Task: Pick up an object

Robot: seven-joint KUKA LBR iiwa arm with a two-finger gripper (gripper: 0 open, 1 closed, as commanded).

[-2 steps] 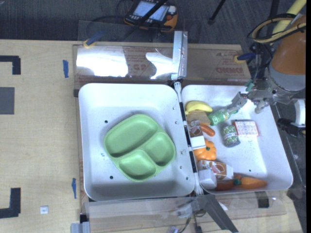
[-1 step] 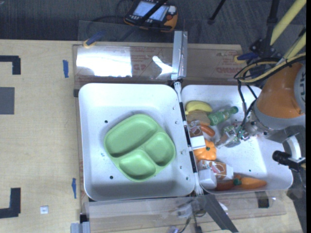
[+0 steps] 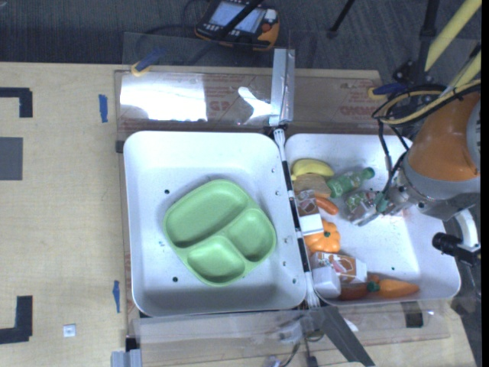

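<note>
Gripper [image 3: 380, 205] sat low in the right bin [image 3: 428, 266], tips among the clear bottle [image 3: 353, 182] and crinkled wrapper [image 3: 359, 205]; blur hid its state, cannot tell. Banana [image 3: 312, 167], orange pepper [image 3: 323, 239] and carrot [image 3: 393, 287] lay near. Best to centre on one item before lifting. Green tray [image 3: 220, 232] sat in left bin.

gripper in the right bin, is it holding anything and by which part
Cannot be told. The gripper sits low beside the green bottle in the right bin, but nothing shows clearly between its fingers.
</note>
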